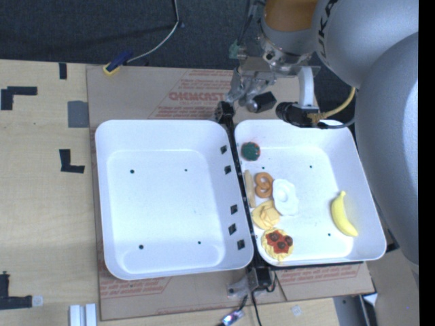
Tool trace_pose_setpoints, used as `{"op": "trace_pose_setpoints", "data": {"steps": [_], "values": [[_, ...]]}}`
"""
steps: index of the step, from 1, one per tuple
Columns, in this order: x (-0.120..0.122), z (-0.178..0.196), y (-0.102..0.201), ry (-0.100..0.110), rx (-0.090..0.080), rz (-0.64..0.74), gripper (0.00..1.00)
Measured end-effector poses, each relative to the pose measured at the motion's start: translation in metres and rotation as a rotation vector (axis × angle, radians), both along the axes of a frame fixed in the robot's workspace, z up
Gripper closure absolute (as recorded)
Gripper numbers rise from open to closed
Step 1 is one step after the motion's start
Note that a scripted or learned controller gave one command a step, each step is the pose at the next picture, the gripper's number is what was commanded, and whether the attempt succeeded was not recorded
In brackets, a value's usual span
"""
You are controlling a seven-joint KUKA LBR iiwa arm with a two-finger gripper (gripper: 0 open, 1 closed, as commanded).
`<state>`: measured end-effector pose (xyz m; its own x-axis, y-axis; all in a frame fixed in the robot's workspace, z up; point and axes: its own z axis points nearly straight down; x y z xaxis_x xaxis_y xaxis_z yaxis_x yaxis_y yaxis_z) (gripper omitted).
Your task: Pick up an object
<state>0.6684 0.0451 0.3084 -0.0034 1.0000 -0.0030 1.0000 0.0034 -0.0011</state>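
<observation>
From my one camera above the bench, I see the gripper [239, 99] hanging over the far rim of the right bin [319, 250], close to the divider where the two bins meet, and it carries nothing that I can make out; whether it is apart or closed I cannot tell, since the wrist hardware crowds that spot. Everything worth picking lies nearer the camera than the tool, inside the right bin. Closest to it is a small dark green ball [251, 151], just below it and a touch to its right. Further on, a pretzel [263, 184], a white fried egg [285, 197], a yellow pastry piece [266, 216] and a pizza slice [277, 243] run in a line away from the tool along the divider wall. The banana [342, 215] sits well apart, off to the tool's right, its long axis running roughly toward the near edge. I judge the ball the shortest reach. The left bin [112, 182] lies to the tool's left. The arm's big grey body cuts off the right bin's far right side.
</observation>
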Motion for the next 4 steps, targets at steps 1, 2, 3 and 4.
{"op": "trace_pose_setpoints", "data": {"steps": [1, 2, 3, 4], "values": [[-0.008, 0.150, 0.047, -0.017, 0.006, 0.004, 1.00], [-0.008, 0.139, 0.043, 0.000, 0.002, -0.002, 0.00], [-0.008, 0.149, 0.044, 0.000, 0.000, 0.000, 1.00], [-0.008, 0.148, 0.044, 0.001, 0.000, 0.000, 0.00]]}}
